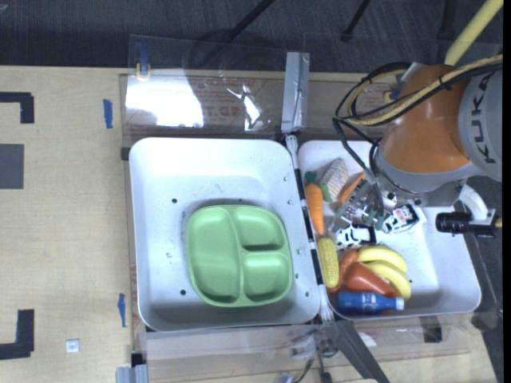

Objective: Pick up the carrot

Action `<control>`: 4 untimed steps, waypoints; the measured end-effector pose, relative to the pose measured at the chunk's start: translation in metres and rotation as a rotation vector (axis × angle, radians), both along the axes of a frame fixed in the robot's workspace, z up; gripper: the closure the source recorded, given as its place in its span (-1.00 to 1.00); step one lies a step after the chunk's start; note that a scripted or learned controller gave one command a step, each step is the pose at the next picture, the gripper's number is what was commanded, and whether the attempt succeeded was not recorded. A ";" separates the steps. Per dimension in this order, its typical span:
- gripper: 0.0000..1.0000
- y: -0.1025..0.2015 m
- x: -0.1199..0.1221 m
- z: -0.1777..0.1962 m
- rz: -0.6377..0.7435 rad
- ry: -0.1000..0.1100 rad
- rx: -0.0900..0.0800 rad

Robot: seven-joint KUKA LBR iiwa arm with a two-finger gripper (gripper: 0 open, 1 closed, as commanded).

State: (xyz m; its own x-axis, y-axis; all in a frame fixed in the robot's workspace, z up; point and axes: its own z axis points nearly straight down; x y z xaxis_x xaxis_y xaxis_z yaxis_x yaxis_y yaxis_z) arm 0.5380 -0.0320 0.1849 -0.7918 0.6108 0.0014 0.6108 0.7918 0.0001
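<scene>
Presently the carrot is found in the right bin, lying against its left wall with its long axis running along that wall, just above a corn cob. The gripper is seen close to the carrot's right, hanging over the bin's clutter, so the coming reach is judged a short shift leftward. Whether it is released or clenched cannot be told.
</scene>
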 end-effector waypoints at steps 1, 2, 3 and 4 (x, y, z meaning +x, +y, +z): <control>1.00 0.068 0.028 0.000 -0.454 -0.004 -0.001; -1.00 0.068 0.028 0.000 -0.454 -0.004 -0.001; -1.00 0.005 0.051 0.066 -0.378 -0.004 -0.002; -1.00 -0.088 0.072 -0.099 -0.616 -0.004 -0.002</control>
State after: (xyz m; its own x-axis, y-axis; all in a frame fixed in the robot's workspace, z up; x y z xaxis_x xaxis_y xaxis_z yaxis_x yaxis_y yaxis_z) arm 0.6099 -0.1202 0.0860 -0.2937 0.9559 -0.0021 0.9559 0.2937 0.0024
